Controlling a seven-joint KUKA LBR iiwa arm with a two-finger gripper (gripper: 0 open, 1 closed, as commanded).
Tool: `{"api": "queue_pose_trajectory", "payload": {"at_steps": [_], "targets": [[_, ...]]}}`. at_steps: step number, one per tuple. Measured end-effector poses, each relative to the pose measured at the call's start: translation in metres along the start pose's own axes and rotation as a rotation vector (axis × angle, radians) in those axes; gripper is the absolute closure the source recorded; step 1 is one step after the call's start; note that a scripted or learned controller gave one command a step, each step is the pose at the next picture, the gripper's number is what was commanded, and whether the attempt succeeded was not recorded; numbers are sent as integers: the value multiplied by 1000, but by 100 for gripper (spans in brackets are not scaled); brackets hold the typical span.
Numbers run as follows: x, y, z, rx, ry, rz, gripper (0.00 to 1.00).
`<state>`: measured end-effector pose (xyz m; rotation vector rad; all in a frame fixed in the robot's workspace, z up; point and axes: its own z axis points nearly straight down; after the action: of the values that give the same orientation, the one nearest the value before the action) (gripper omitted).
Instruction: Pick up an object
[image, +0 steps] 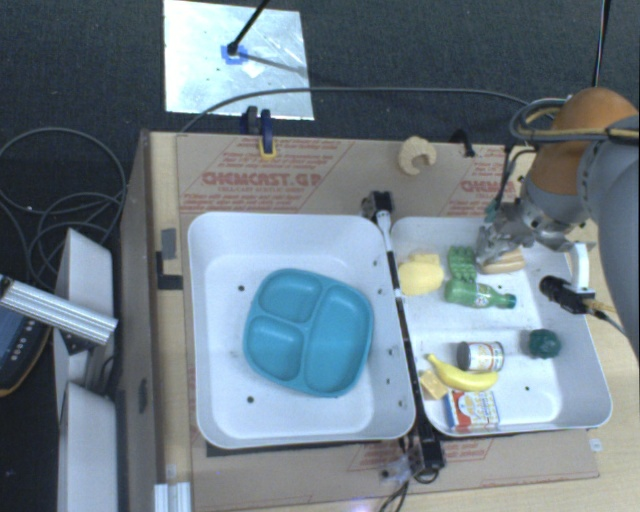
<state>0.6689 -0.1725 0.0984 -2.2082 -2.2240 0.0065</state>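
Bench from above, with two white bins side by side on a printed cardboard sheet (300, 175). The arm (560, 180) enters from the right and reaches down into the far part of the right bin (590, 390). The gripper (495, 245) stands low over the bin floor; whether it is spread or pressed together cannot be told from this angle.

A tan piece (507, 263) lies directly at the gripper's tip, on its near side, jutting toward the right. It seems to touch the gripper, but nothing shows it as gripped. Just to the left of the gripper is a green block (461, 262), and just in front of that a green bottle (478, 295) lies on its side, with its cap toward the right. A pale yellow lump (421, 273) rests by the wall between the bins.

Nearer the camera, well apart from the gripper, are a small can (482, 355), a banana (462, 375) just in front of the can, a red and white box (471, 408) and a dark green ball (544, 343).

The left bin (220, 300) holds a blue divided plate (308, 331), right side up.
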Motion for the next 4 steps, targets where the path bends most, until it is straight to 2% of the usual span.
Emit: {"api": "queue_pose_trajectory", "payload": {"at_steps": [1,2,3,4], "targets": [[0,0,0,-1,0,-1,0],[52,2,8,-9,-6,6,0],[76,-84,8,-25,-4,6,0],[-4,0,-41,-15,-6,5,0]]}}
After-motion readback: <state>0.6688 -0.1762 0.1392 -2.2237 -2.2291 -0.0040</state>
